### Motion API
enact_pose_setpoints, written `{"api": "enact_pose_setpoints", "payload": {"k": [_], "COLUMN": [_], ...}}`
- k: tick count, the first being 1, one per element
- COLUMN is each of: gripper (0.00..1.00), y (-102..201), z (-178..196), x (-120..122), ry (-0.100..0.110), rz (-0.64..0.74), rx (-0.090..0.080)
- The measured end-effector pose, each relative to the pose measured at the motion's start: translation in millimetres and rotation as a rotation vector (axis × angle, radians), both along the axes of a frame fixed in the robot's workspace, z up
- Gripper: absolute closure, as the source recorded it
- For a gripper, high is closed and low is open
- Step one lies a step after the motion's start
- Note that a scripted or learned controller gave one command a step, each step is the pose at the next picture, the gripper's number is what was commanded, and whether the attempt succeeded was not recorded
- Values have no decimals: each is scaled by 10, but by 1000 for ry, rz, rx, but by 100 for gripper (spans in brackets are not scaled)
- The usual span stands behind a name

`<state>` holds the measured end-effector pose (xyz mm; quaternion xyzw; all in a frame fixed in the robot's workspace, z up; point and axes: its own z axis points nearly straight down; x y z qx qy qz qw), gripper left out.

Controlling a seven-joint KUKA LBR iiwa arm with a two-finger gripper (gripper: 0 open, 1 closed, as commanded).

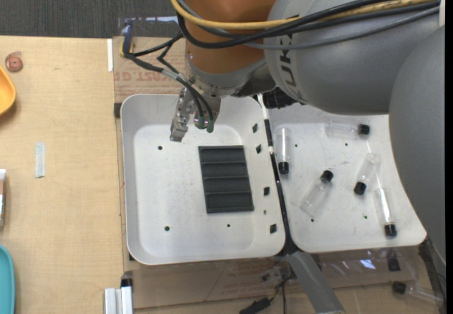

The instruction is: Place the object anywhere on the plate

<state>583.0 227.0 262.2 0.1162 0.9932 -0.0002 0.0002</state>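
over upper left of left bin, pincer hovering, grey arm reaching in from right of frame; pincer wide or narrow: cannot tell. black ribbed plate lying mid-bin, just below-right of pincer. clear black-capped vials lying scattered in right bin, one vial lying beside its left wall.

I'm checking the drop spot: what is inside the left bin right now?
A black ribbed plate lies flat near the middle of the left bin. The hand hangs over its back part, and the arm covers the back rim, so anything beneath cannot be seen.
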Motion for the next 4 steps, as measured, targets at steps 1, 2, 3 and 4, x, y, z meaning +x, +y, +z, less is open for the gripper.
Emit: {"api": "enact_pose_setpoints", "payload": {"k": [1, 2, 3, 4], "gripper": [100, 100, 100, 100], "y": [4, -10, -2, 11], "z": [-599, -1329, -1707, 764], "x": [358, 184, -75, 475], "ry": [-1, 0, 0, -5], "rz": [234, 280, 437, 723], "rx": [1, 0, 1, 1]}}
